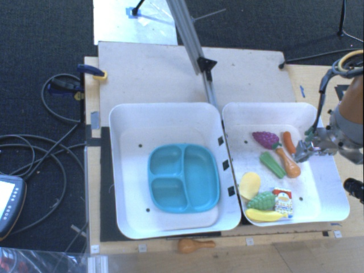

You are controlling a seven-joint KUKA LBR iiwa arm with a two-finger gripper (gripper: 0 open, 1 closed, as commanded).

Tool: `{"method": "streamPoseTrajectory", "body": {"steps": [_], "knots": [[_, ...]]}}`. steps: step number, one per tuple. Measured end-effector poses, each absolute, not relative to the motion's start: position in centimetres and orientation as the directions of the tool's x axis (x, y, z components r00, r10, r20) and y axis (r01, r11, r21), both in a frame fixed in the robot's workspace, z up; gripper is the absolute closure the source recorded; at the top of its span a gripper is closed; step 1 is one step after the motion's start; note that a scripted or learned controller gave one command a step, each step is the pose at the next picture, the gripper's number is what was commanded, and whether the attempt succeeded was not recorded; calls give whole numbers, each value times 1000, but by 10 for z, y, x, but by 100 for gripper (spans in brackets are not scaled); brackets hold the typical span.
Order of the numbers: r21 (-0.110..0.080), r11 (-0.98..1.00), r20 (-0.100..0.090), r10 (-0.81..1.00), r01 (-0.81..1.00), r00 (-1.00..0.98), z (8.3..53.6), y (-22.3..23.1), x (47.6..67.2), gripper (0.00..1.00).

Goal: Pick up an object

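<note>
A small tan wooden piece [196, 244] lies on the desk [170, 67] at its near edge, just outside the bins. Behind it, the left bin [128, 152] holds a teal divided plate [183, 178], lying flat. In the right bin [327, 201], nearest the camera, a yellow banana [264, 215] rests beside a green bumpy toy [263, 200] and a small printed carton [283, 201], with a pale yellow piece [249, 185] just behind them. Farther in lie a green vegetable [272, 164], an orange carrot-shaped toy [288, 164], a purple bunch of grapes [265, 139] and a red-orange piece [289, 141]. The arm's end effector [302, 151] hangs low over this bin from the right, close above the carrot-shaped toy; at this size it cannot be told whether it is released or clenched, and nothing is seen grasped. Beyond the bins a slanted metal pole [185, 24] crosses the desk, and a blue-and-yellow clamp [91, 71] sits at the far left corner.
</note>
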State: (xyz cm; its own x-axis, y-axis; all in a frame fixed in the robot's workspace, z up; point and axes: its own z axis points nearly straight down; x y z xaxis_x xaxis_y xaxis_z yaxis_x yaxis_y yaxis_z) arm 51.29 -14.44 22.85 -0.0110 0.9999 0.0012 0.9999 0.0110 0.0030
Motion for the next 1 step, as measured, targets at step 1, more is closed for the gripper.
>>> {"method": "streamPoseTrajectory", "body": {"steps": [1], "knots": [[4, 12, 1, 1000, 1000, -12, 223, -102, 542, 100]]}}
